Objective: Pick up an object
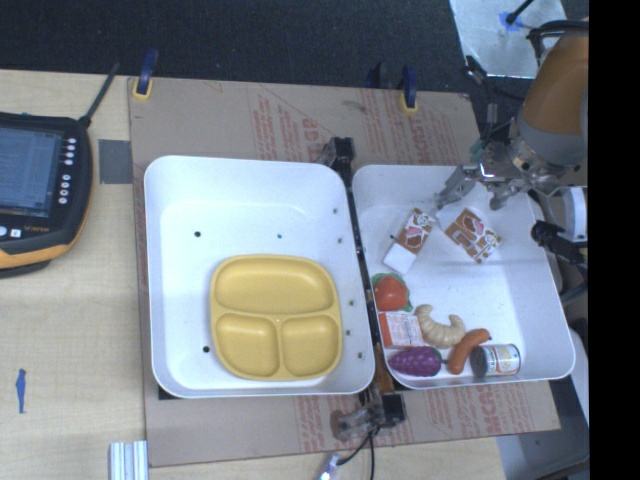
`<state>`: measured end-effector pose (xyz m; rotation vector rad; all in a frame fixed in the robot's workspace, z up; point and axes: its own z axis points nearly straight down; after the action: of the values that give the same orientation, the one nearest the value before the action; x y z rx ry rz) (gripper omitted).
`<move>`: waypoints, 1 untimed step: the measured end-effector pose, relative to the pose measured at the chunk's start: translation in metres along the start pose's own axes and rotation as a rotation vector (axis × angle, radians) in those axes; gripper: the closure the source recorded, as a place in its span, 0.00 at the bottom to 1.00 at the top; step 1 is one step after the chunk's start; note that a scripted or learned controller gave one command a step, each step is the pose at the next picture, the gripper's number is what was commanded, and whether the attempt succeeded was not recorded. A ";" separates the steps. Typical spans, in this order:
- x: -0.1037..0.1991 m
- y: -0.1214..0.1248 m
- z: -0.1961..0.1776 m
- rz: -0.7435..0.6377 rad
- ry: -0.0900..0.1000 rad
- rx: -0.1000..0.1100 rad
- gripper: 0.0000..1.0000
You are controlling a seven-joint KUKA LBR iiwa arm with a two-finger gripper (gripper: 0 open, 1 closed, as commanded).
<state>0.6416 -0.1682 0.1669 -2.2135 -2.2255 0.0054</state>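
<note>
My gripper [478,190] hangs over the far part of the right bin [530,268], open, with nothing between its fingers. Just below it lie two brown-and-white cartons, one [472,234] under the gripper's right side and one [415,230] to its left, touching a small white block [398,259]. Along the bin's near left side lie a red tomato [391,291], a red packet [400,328], a beige pastry [441,324], a purple eggplant [415,361], a sausage [468,349] and a small can [497,359].
The left bin [200,208] holds a yellow divided plate [275,316]. A handheld control pendant [40,188] lies on the bench at far left. The arm's orange band [558,83] rises at the right edge.
</note>
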 end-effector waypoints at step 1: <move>-0.044 0.011 0.040 0.002 -0.001 -0.002 0.00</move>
<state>0.6531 -0.2124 0.1266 -2.2174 -2.2239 0.0044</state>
